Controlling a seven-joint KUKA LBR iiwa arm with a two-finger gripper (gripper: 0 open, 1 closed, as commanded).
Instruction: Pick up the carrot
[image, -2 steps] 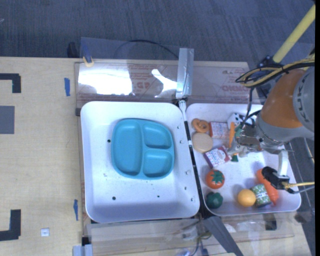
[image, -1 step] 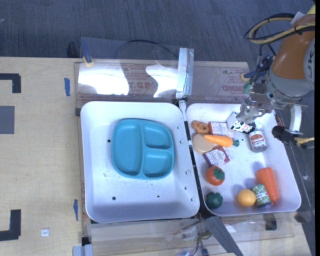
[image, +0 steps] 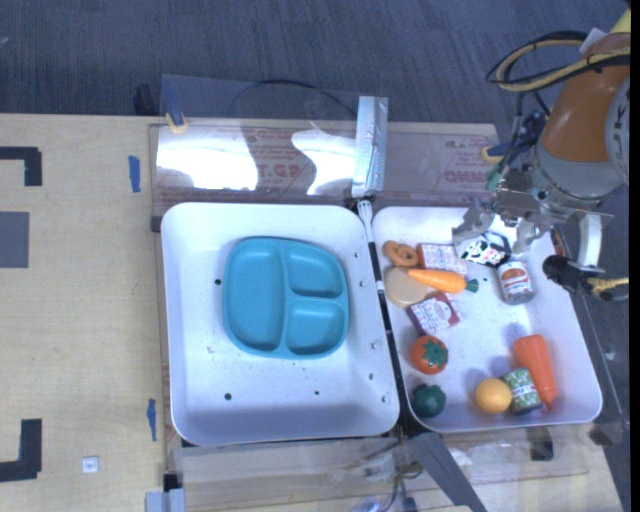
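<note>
Two carrots lie in the right bin (image: 585, 375); the slim carrot (image: 437, 281) looks light, stiff, smooth. Grip its middle. Whether the fingers (image: 487, 240) are open, I cannot tell.

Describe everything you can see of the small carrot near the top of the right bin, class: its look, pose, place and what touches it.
The small carrot is a smooth, plastic-looking orange toy with a green stub at its right end. It lies flat, nearly level across the view, in the upper left part of the right bin. It rests partly over a tan round piece, just below a pretzel and above a red-and-white packet. The gripper is above and to its right, apart from it.
</note>
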